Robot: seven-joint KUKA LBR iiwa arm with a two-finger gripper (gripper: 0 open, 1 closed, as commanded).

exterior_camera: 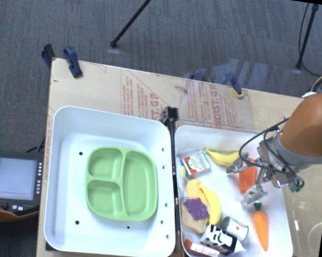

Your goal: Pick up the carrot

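On the left of my desk (pixel 213 103) sits the left bin (pixel 68 140), and in it a green divided plate (pixel 122 183) with nothing on its three sections.

The right bin (pixel 286 235) is crowded. Along its left side lie a small snack packet (pixel 197 162), then a banana (pixel 205 200) running far-to-near, with a purple piece (pixel 197 208) resting on a slice of toast (pixel 193 221) against it. A second banana (pixel 223 158) lies crosswise at the far end. Towards the near edge are a black-and-white can (pixel 233 228), a black-and-white patterned item (pixel 217 237) and a flat red bar (pixel 202 249).

My pincer (pixel 255 191) hangs over the right half of that bin, beside an orange-red thing (pixel 247 178) that I cannot identify. Whether my pincer is parted or closed I cannot tell — the wrist hides too much of it — and I see nothing held.

The carrot (pixel 261 229) lies on the bin floor to the near and slightly right of my pincer — close, but apart from it. Its long axis runs far-to-near, leaning a little rightward, thick end at the far side, tip pointing to the near right corner. I judge the coming move to be a short shift nearward and right, then a descent squeezing across the carrot's width.
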